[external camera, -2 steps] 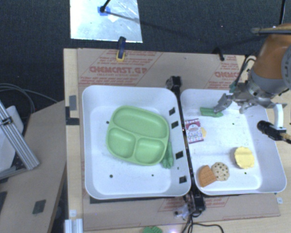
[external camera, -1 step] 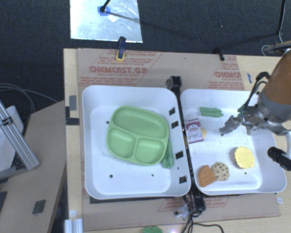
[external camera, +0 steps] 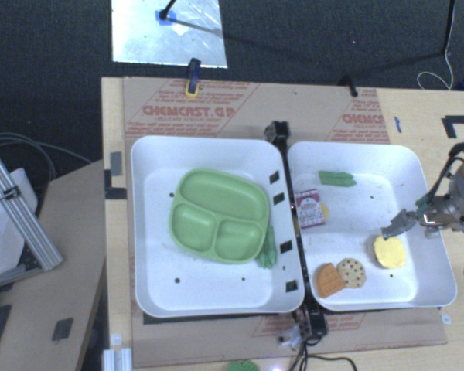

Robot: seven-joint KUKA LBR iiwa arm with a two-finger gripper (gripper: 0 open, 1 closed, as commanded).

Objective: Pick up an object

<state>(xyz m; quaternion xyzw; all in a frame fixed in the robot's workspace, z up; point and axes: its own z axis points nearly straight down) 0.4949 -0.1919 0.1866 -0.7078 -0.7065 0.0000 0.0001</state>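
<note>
- Camera view: the gripper (external camera: 398, 226) reaches into the right bin (external camera: 433, 180) from the right edge; how far it is open cannot be told, and nothing is seen held in it.
- The nearest candidate, a yellow disc (external camera: 390, 252), lies just below the gripper tip, nearly touching it; a short descent looks enough.
- The disc is roundish and smooth with no clear long axis, so grasp direction probably matters little.
- Further below and left of the gripper lie a speckled cookie (external camera: 352, 272) and an orange waffle piece (external camera: 329, 280), touching each other.
- Left of the gripper lies a small printed packet (external camera: 310, 209); up-left, a green pod (external camera: 336, 178).
- Far left, a moulded green divided plate (external camera: 219, 216) sits in the left bin (external camera: 151, 207).
</note>
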